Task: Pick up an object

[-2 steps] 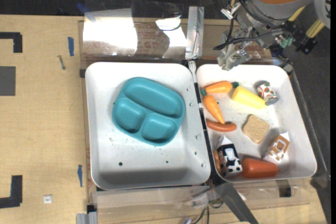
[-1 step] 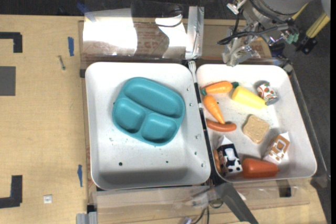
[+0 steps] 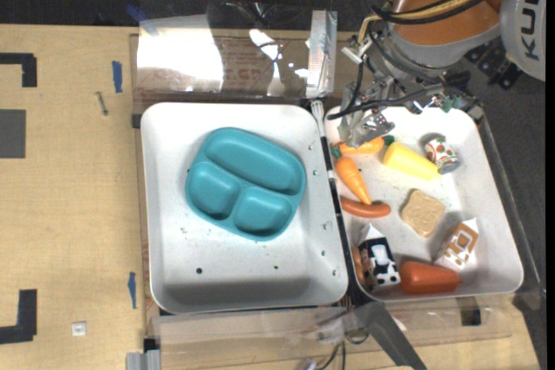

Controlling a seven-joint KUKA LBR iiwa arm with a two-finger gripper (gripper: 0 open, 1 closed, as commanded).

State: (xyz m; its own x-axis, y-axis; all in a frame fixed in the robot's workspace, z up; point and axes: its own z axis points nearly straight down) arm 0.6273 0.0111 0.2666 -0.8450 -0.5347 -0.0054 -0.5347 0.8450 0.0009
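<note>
gripper [image 3: 368, 127] low over the far left corner of the right bin [image 3: 496, 186]; whether it is released or clenched cannot be told. an orange carrot [image 3: 351, 173] lies just below it and a yellow piece [image 3: 409, 161] just to its right, both crowded together. risk: the descent may clip two items at once, or nudge the carrot against the bin wall. the right bin also holds a sausage [image 3: 364, 207], toast [image 3: 422, 213] and a cow figure [image 3: 379, 262]; the left bin [image 3: 173, 256] holds a teal tray [image 3: 245, 182].

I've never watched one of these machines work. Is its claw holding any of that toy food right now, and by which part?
It cannot be told. The claw is down at the back left corner of the right bin, just above the carrot, but nothing shows gripped in it.
</note>
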